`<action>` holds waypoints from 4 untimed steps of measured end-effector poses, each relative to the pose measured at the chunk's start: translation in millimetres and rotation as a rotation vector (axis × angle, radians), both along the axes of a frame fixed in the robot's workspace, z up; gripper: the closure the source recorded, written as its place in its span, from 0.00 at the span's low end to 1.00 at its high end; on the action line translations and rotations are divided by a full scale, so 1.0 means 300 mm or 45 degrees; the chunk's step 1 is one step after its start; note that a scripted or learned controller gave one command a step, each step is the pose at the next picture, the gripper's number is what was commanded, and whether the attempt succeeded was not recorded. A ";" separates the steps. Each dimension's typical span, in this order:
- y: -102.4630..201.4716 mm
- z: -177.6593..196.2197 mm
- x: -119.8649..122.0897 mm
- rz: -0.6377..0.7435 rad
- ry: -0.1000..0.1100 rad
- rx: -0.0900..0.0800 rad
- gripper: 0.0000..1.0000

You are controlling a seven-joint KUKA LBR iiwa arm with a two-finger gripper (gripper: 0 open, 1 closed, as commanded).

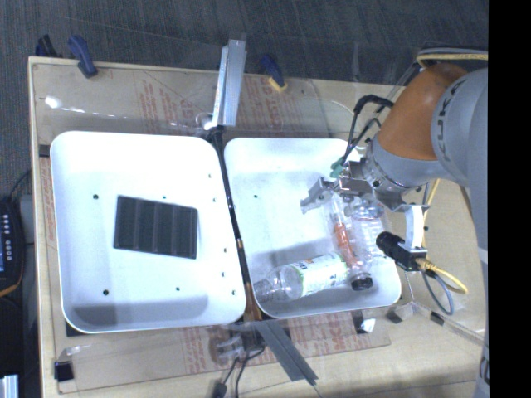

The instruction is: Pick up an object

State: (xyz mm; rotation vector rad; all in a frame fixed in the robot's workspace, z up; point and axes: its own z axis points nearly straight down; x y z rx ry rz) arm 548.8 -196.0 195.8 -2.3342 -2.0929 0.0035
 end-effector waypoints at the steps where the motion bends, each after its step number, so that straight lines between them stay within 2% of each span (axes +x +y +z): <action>1: -0.029 0.154 -0.101 0.087 -0.006 -0.004 0.00; 2: 0.019 0.146 0.037 0.136 -0.004 -0.003 0.00; 3: -0.007 0.101 0.028 0.275 -0.003 -0.001 0.00; 4: -0.046 0.087 -0.030 0.288 -0.003 -0.001 0.00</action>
